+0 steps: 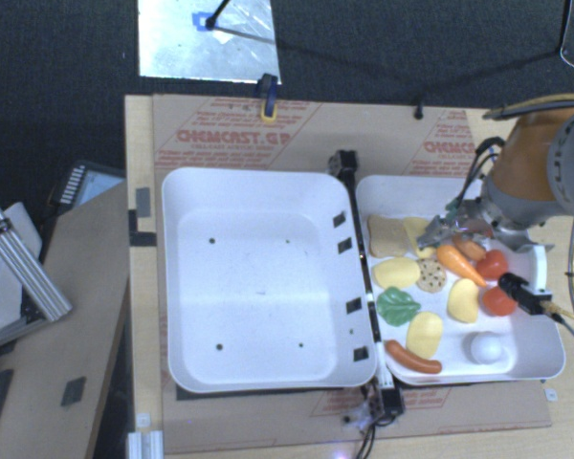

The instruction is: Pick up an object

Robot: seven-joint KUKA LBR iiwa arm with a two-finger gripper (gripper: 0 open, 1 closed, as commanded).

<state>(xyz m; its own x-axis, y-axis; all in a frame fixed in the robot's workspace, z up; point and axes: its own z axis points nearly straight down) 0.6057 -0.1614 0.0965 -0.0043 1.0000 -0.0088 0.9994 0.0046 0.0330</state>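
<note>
The grey arm's gripper (438, 234) hung low in the right white bin (545, 357), just above the orange plastic carrot (459, 261); whether it was clenched or released, I cannot tell. Crowding the carrot were a speckled cookie (431, 275) at eight o'clock, a red tomato (493, 263) at three, and a yellow lemon (464, 301) at six. The left white bin (187, 194) lay alongside.

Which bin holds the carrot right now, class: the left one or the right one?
The right bin. The carrot lies inside its rim among other toy food, beside the cookie and a tomato, just below the end effector.
</note>
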